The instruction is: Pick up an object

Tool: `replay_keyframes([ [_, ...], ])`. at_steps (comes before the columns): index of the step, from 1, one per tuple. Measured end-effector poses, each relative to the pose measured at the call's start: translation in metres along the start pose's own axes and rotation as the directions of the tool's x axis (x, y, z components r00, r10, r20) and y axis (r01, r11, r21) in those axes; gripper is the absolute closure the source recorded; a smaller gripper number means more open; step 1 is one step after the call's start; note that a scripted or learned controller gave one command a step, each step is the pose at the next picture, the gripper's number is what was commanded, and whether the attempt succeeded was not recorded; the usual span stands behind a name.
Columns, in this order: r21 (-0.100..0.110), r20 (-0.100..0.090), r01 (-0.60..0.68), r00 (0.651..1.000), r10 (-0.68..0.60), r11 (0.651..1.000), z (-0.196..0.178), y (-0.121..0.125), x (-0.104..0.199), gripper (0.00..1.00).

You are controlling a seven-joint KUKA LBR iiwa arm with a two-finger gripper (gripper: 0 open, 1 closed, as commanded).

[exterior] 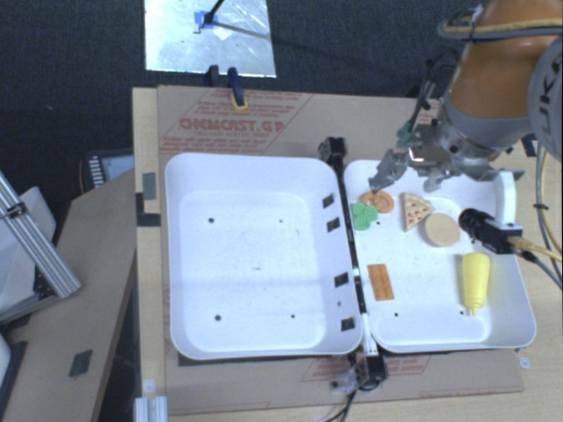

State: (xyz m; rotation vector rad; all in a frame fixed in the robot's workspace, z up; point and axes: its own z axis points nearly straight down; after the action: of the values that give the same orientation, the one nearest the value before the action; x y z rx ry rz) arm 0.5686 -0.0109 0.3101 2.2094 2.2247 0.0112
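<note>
My gripper (410,178) hangs over the far part of the right bin (519,323), its two grey fingers spread open with nothing between them. Just below its left finger lie an orange pretzel ring (381,202) and a green leafy piece (362,214). A tan triangular slice (414,210) sits under the gap between the fingers, with a round beige disc (442,230) to its right. Nearer the front, a yellow bottle (475,280) lies at the right and an orange rectangular cracker (380,281) lies near the divider.
The left bin (189,323) stands beside the right one, with a black clip strip (343,236) along their shared edge. Both rest on a cardboard sheet (237,121). A shiny foil square (209,25) lies beyond the bench.
</note>
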Motion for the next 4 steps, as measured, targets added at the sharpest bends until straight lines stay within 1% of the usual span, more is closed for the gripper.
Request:
replay_keyframes([
  [1, 0.003, 0.0, 0.003, 1.0, -0.003, 1.0, -0.006, 0.0, -0.001, 1.0],
  [2, 0.005, -0.003, 0.006, 1.0, -0.006, 1.0, -0.038, -0.004, 0.084, 1.0],
  [3, -0.011, -0.007, 0.003, 1.0, -0.004, 1.0, -0.236, -0.039, 0.14, 1.0],
  [4, 0.01, 0.0, 0.003, 1.0, -0.003, 1.0, -0.181, -0.024, 0.219, 1.0],
])
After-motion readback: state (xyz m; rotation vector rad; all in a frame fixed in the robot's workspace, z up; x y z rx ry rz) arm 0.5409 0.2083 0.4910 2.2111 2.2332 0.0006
